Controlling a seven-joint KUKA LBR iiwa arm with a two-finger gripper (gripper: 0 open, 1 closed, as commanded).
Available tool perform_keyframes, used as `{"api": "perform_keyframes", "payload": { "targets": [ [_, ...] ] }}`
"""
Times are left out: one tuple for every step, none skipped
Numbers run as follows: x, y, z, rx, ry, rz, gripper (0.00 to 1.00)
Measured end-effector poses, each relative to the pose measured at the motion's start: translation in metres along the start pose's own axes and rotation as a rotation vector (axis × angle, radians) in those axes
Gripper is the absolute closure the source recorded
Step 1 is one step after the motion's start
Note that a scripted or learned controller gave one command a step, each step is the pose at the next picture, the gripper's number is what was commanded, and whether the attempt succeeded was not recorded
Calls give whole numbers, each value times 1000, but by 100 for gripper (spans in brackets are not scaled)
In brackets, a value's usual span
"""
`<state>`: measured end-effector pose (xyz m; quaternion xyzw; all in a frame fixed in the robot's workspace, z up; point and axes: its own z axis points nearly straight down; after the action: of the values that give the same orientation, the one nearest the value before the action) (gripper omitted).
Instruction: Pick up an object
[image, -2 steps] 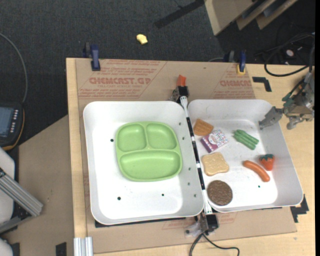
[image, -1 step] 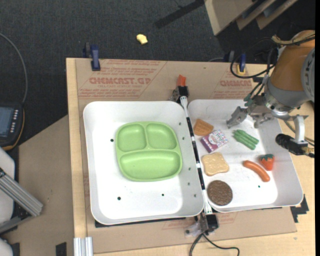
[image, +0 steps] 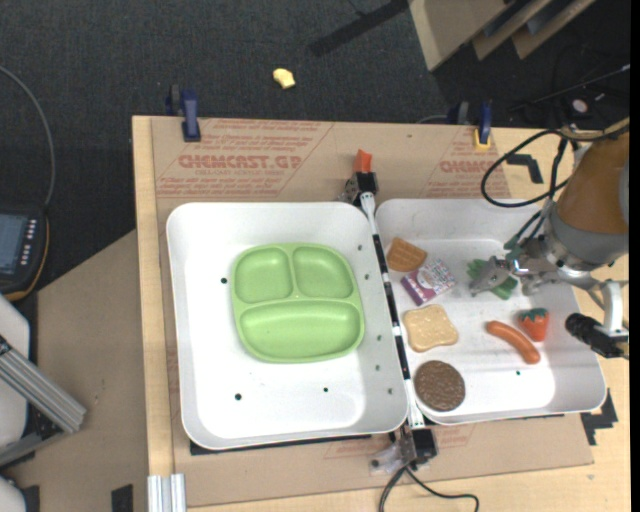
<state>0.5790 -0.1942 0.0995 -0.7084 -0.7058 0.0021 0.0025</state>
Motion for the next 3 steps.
{"api": "perform_keyframes", "payload": {
  "targets": [
    [-21,-53,16,-2,2,0,0],
    [-18,-74,15,-4,0,-2,0],
    [5,-91,16,-4,1,-4,0]
  ]
}}
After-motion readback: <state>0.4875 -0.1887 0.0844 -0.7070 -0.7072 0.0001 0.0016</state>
